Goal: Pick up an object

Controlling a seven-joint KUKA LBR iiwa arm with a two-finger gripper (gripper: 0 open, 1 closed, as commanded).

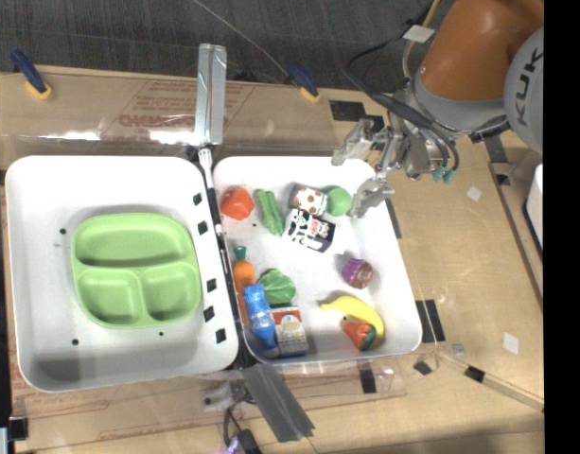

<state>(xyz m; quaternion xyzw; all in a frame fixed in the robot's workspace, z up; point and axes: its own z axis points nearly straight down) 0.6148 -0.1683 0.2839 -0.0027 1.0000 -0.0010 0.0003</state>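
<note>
My gripper hovers over the back right corner of the right bin, open, with nothing between its fingers. Just left of its lower finger lies a green ball, beside a black-and-white carton and a second carton. Further left are an orange-red tomato and a green pod. Toward the front lie a purple object, a banana, a red-orange fruit, a carrot, a leafy green, a blue bottle and a small box.
The left bin holds a green divided tray. A metal bar stands upright behind the wall between the bins. The arm's orange band looms at the upper right over the bench.
</note>
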